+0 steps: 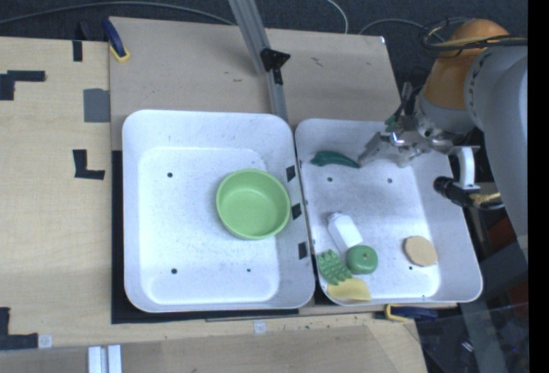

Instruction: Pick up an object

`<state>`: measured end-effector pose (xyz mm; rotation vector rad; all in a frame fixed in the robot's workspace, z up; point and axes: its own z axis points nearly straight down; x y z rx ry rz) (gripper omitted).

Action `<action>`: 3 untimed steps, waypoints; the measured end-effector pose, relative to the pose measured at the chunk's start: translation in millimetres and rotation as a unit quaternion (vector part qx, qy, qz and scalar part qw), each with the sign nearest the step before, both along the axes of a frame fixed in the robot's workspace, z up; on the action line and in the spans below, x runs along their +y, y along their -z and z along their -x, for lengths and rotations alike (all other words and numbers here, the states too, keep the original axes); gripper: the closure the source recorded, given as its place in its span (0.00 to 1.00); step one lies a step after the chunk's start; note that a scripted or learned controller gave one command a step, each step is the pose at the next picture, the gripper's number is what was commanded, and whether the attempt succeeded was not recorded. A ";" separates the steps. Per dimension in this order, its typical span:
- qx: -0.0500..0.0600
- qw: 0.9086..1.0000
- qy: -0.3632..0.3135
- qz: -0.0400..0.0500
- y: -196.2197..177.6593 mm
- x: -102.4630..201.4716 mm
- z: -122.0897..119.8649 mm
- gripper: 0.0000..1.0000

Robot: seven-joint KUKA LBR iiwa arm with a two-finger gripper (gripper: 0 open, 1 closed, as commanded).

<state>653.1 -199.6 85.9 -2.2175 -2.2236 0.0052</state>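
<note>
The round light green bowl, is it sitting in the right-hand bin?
No, the round light green bowl sits in the left white bin.

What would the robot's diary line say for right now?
gripper: over right bin, beside dark green piece | holding: nothing seen | green bowl: left bin

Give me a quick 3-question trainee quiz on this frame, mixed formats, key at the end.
1. True or false: the green bowl sits in the left bin.
2. Which object lies nearest the tool? A) tan disc B) dark green piece C) white bottle
3. Fill in: the round green lid lies in the ____ bin.

Key: 1 true; 2 B; 3 right.
</note>
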 end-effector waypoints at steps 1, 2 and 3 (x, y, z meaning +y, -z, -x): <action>-0.001 1.000 -0.001 0.000 -12.8 0.5 -1.1 1.00; -0.004 1.000 0.000 0.000 -68.6 8.3 4.5 1.00; -0.005 1.000 0.001 0.000 -132.7 9.9 4.2 1.00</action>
